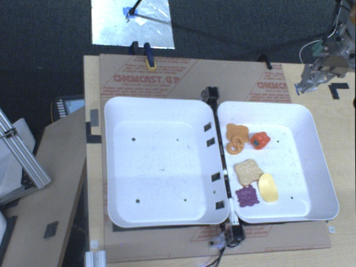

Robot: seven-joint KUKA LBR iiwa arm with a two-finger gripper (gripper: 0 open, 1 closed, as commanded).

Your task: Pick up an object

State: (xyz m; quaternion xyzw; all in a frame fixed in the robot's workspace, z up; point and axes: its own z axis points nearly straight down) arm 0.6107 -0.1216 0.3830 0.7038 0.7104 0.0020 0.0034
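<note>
Several small objects lie in the right bin [311, 149]: an orange pretzel-shaped piece [236, 137], a red pepper [260, 140], a tan bread slice [247, 171], a yellow lemon-like piece [268, 187] and a purple grape bunch [247, 196]. My gripper [305, 86] hangs at the upper right, beyond the right bin's far corner and above the cardboard, well away from all of the objects. Nothing is seen in it.
The left bin [161, 160] stands beside the right one, joined by a black-clipped divider [219, 154]. Both sit on a cardboard sheet [167, 77]. A shiny metal plate [132, 15] lies on the dark floor behind. An aluminium frame [19, 154] stands at the far left.
</note>
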